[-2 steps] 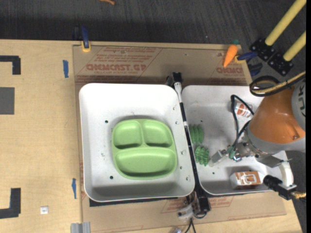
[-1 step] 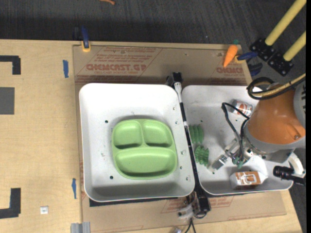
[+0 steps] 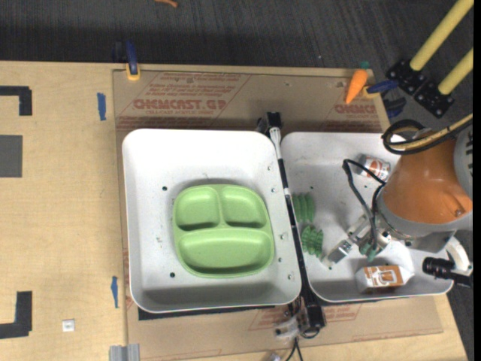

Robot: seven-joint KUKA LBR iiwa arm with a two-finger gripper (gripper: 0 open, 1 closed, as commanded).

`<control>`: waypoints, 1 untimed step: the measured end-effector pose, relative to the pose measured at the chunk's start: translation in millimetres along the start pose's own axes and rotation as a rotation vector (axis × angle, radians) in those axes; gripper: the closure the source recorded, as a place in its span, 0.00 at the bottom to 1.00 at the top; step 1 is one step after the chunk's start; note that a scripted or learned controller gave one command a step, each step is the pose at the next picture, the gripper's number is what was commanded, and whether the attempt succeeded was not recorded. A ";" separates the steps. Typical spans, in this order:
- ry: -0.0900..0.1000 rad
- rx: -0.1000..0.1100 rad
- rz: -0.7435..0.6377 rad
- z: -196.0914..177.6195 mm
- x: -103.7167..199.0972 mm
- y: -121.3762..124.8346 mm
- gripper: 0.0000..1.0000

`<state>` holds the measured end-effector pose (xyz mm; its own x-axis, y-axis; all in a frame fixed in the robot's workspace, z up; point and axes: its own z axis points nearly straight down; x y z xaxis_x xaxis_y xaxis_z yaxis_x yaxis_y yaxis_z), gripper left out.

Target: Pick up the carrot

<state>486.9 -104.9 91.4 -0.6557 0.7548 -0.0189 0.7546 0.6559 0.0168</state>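
- The two bins looked like smooth white plastic with a faint sheen.
- The green divided plate looked like smooth, slightly glossy plastic.
- The bench top was matt tan board, printed in red along its far edge.
- The arm's orange band had a smooth satin finish.
- The gripper showed bare grey metal.
- The floor beyond the bench's far edge was dark, ribbed carpet.
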 end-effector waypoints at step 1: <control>0.000 0.000 0.000 0.0 0.1 -0.1 0.00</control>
<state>486.7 -104.9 91.3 -0.6558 0.7547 -0.0185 0.7545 0.6561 0.0165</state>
